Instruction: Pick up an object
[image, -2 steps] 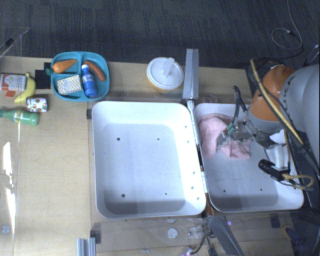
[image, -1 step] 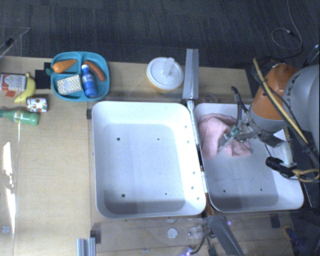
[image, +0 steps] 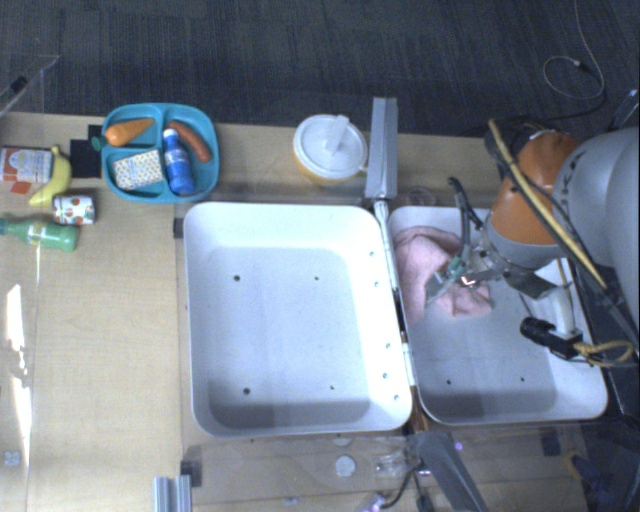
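Note:
A soft pink object (image: 425, 256), like a crumpled cloth or plush toy, lies in the upper left part of the right white bin (image: 500, 375). My gripper (image: 456, 281) is lowered onto the pink object's right side and touches or overlaps it. The grey arm with its orange band (image: 530, 185) reaches in from the right above it. The gripper body hides part of the pink object.
The left white bin (image: 290, 310) sits beside the right one. Behind the bins stand a lidded yellow cup (image: 330, 148) and a metal post (image: 381, 150). A teal tray of toy food (image: 160, 150), a banana (image: 52, 180), a can (image: 75, 209) and a green bottle (image: 40, 233) lie at far left.

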